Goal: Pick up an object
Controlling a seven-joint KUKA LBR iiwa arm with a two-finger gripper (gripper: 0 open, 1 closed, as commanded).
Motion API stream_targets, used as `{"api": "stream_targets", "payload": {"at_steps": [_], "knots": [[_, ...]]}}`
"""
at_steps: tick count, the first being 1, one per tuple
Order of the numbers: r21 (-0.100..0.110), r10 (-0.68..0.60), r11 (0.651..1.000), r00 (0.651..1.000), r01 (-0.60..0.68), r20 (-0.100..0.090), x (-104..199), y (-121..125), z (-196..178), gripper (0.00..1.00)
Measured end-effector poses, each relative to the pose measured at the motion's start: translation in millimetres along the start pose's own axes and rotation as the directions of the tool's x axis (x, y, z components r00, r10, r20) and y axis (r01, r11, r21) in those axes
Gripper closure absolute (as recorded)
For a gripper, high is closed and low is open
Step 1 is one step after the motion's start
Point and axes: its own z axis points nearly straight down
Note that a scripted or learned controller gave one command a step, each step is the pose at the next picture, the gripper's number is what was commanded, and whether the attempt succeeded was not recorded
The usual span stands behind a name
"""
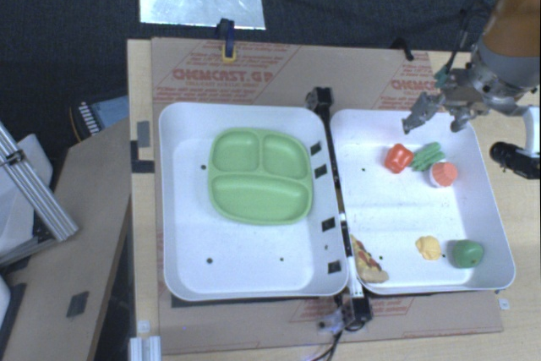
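The grey arm with its orange band reaches in over the far right corner of the right shallow white bin (499,266). Its two-finger gripper (438,117) hangs above that bin's far edge with the fingers (416,120) spread wide apart and nothing between them.

Below the gripper, in the far half of the right bin, three toy foods lie close together: a red pepper-shaped piece (397,158), a green ridged vegetable-like piece (428,155) just beside it on the right, and a round red-and-white piece (443,174) touching or nearly touching the green one. Near the bin's near right corner a small yellow lump (428,248) lies just beside a rounded dark green piece (465,253). A brownish pizza-slice-like piece (368,261) rests against the near left edge of this bin, beside the divider.

The left shallow white bin (182,266) holds a light green plastic plate with three compartments (259,177), lying flat around its middle. Both bins sit on a brown cardboard sheet (279,68) printed with red lettering.
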Motion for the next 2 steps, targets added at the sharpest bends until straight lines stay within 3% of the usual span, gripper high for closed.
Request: {"api": "stream_targets", "payload": {"at_steps": [1,2], "knots": [[-0.011,-0.002,1.000,1.000,0.002,0.001,0.3,1.8,-6.8,0.00],[-0.007,-0.001,1.000,1.000,0.001,0.001,0.6,1.1,56.0,0.00]]}}
